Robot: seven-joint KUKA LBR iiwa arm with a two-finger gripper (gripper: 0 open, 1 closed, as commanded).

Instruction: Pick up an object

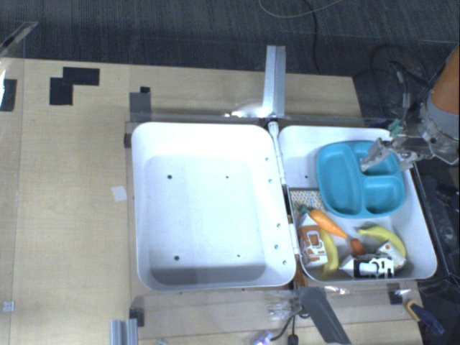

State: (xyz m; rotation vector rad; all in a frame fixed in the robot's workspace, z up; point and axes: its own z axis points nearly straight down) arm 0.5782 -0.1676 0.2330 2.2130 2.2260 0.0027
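Hovering over blue tray (357, 186) far corner, claw (379, 155)

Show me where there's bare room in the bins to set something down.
The left bin has a bare floor from wall to wall. In the right bin, a bare strip lies between the divider and the blue tray. Its near end is crowded: carrot, bananas, carton, bottle.

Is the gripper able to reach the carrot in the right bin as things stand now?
Probably yes. The carrot lies on top of the other items, uncovered, and the gripper hovers over the blue tray just beside it.
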